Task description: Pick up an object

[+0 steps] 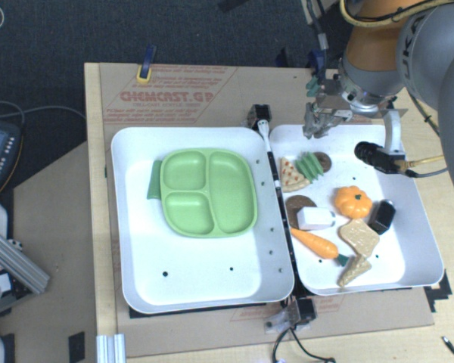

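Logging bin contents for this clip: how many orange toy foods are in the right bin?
2. A pumpkin sits right of centre in the right bin, and a carrot lies lower left near the divider. Others could hide beneath the pile.

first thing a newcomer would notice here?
Probably the green divided plate, alone in the left bin, set against the clutter of toy food in the right bin, where the orange pumpkin and the carrot stand out. The gripper hangs over that bin's far edge.

Robotics lab: bench (212, 89), cables (30, 112)
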Robot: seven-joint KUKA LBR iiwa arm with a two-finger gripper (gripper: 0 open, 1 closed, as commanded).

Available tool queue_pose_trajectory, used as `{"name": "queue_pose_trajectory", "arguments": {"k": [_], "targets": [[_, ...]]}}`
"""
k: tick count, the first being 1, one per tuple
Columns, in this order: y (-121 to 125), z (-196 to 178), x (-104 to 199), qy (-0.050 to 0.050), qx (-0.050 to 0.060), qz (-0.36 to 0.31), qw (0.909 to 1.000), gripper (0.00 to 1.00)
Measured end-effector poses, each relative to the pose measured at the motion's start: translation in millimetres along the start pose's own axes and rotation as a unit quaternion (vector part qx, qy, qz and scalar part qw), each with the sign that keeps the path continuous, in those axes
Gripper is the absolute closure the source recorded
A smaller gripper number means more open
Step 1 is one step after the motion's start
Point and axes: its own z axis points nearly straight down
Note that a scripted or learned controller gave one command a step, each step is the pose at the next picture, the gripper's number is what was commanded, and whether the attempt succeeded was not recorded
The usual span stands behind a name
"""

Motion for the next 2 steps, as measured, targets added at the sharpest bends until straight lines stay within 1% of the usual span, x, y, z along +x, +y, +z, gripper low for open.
{"name": "queue_pose_trajectory", "arguments": {"k": [1,2], "targets": [[-5.0,-16.8,2.5,0.0,0.0,0.001,1.0,1.0],[2.5,-19.4,-6.6,-0.001,0.0,0.002,1.0,1.0]]}}
